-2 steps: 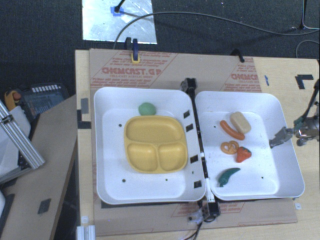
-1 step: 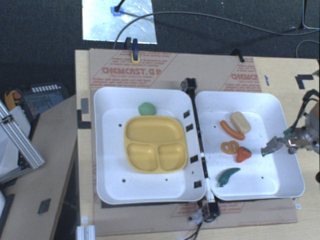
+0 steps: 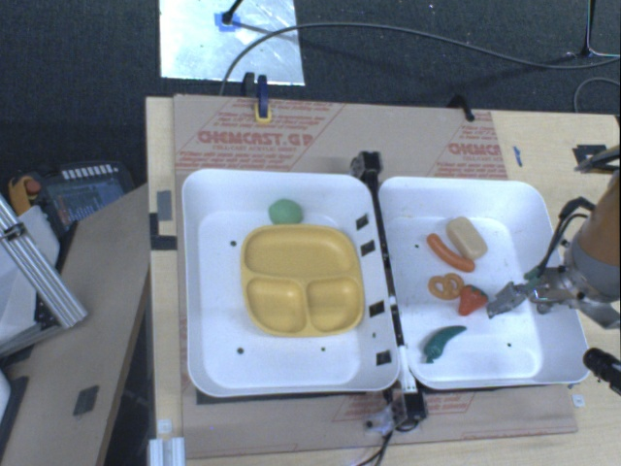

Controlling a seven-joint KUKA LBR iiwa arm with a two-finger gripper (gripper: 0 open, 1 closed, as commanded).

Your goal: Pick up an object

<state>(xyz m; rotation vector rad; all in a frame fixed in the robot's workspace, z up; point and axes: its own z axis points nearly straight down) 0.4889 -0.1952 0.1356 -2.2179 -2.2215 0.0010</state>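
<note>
In the right bin (image 3: pixel 529 198) I am seeing five small toy foods, any of which could be the object to pick up. A red piece (image 3: pixel 472 301) is lying nearest to the gripper (image 3: pixel 506 300), just beside its tip; I cannot tell if they are touching. Just left of the red piece, a pretzel (image 3: pixel 446 285) is lying flat. Above it, an orange sausage (image 3: pixel 447 251) is lying at a slant, and a tan bread piece (image 3: pixel 466 237) is resting just beside it on the upper right. Lower down, apart from the others, a dark green pepper (image 3: pixel 442 342) is lying near the front wall of the bin.

The gripper is reaching in from the right, low over the floor of the right bin, with nothing visible between its fingers. Whether the fingers are open or closed, I cannot tell from here, because they are looking like one grey shape.

In the left bin (image 3: pixel 209 260) a yellow divided tray (image 3: pixel 299 280) is sitting in the middle, and a green round piece (image 3: pixel 285 212) is lying just behind the tray's far edge.
</note>
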